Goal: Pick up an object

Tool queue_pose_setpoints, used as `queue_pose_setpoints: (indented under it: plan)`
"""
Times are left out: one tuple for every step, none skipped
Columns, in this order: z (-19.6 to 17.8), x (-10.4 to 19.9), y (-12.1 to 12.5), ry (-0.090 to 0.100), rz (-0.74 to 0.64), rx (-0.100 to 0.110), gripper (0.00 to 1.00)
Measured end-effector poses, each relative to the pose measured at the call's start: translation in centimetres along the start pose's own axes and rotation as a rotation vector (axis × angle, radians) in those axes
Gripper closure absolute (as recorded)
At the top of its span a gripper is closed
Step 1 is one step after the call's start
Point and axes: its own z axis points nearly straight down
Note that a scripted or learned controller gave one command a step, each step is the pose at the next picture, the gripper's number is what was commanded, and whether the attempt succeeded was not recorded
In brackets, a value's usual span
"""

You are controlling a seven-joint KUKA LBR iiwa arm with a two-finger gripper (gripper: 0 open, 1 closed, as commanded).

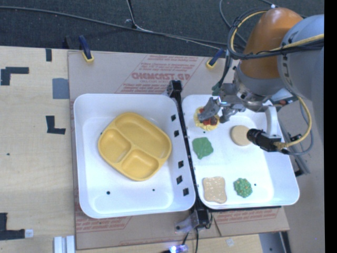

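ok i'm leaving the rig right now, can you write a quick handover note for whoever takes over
Pincer: low in the right bin, at the red and yellow toy food piece in its upper left corner; I cannot tell whether the fingers are open or shut, and no grasp is visible.
Right bin also holds a green leafy piece, a tan round piece, a beige slice and a small green bumpy piece.
Left bin: yellow divided tray.
Done: nothing lifted yet.
Left: secure one object and raise it.

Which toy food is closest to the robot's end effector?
The yellow-and-red toy food, right under the end effector at the right bin's top-left. The other foods lie farther away.
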Motion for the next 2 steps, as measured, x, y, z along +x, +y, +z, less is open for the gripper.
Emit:
queue_pose_setpoints:
  plan:
    - [1.2, 4.2, 2.0, -0.001, 0.002, 0.001, 1.0]
    - [2.4, 9.1, 4.4, -0.001, 0.001, 0.001, 1.0]
